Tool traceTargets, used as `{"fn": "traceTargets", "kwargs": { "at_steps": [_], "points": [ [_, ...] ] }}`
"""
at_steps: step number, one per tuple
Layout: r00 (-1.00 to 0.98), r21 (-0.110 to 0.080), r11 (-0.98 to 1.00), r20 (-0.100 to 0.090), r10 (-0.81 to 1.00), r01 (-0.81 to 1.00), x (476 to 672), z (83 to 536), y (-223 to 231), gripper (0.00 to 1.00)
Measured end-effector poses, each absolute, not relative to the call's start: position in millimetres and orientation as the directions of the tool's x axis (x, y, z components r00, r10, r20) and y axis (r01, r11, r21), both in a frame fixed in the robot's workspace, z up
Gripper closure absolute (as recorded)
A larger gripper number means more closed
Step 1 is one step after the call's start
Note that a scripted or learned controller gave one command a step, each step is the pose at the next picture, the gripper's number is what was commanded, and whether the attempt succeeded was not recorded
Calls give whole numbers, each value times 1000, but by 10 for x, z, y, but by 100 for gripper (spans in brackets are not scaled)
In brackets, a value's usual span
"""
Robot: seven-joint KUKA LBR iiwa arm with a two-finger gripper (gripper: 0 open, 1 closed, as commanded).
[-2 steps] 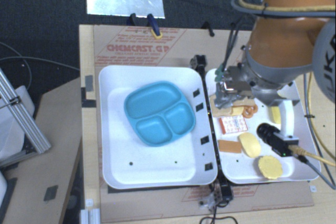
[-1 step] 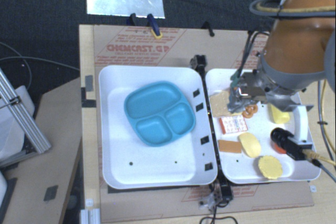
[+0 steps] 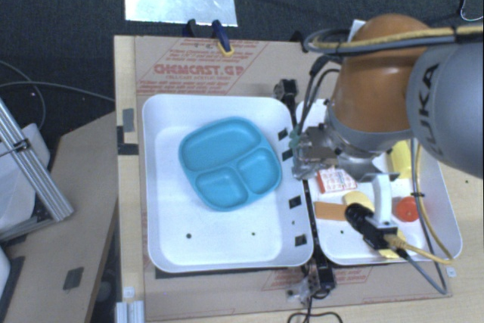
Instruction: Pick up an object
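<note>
I see the blue tray [image 3: 229, 163] in the left bin [image 3: 162, 238], long axis running 10 to 4 o'clock; I cannot tell the gripper [image 3: 321, 155] state.

bench [image 3: 189, 60] | two white bins side by side: left bin [image 3: 227, 250], right bin [image 3: 446, 227]

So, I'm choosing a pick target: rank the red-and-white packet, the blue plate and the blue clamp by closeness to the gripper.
1. Red-and-white packet, right bin, just beside the gripper.
2. Blue plate, left bin.
3. Blue clamp, board's far edge.
</note>
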State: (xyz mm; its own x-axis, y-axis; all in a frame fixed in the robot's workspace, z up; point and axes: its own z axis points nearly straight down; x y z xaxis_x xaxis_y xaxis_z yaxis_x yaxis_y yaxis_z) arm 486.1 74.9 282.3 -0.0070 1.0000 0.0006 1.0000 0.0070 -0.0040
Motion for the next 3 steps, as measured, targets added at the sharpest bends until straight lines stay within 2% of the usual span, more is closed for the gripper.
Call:
{"fn": "traceTargets", "kwargs": {
  "at_steps": [1,2,3],
  "points": [
    [-7,-1,7,1,1000,1000,4863,2734,1131,100],
    [-12,20,11,9,1000,1000,4877,4385,1667,100],
    [-11,4,11,1,1000,1000,4872,4401,1635,100]
  ]
}}
